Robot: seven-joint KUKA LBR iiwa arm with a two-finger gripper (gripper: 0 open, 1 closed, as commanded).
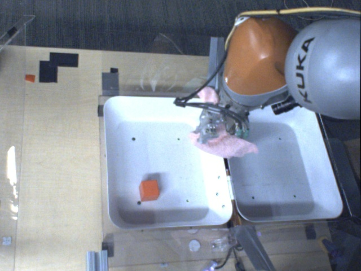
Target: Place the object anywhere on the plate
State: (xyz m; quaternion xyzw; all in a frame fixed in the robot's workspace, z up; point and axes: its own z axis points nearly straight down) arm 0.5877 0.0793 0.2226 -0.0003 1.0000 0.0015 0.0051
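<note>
One tool (217,126) hangs over the seam between the two bins, and whether it is apart or together cannot be told, as the arm's (271,55) orange band and wrist cover it. Just beneath it a pink plate (228,145) spans the adjoining rims of the left bin (113,151) and right bin (327,168). Well apart, an orange block (149,190) sits on the left bin's floor, on the wooden counter (51,179).

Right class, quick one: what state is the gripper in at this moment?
Gripper: over the seam between the two bins, right against a pink plate; open or shut cannot be told.
</note>
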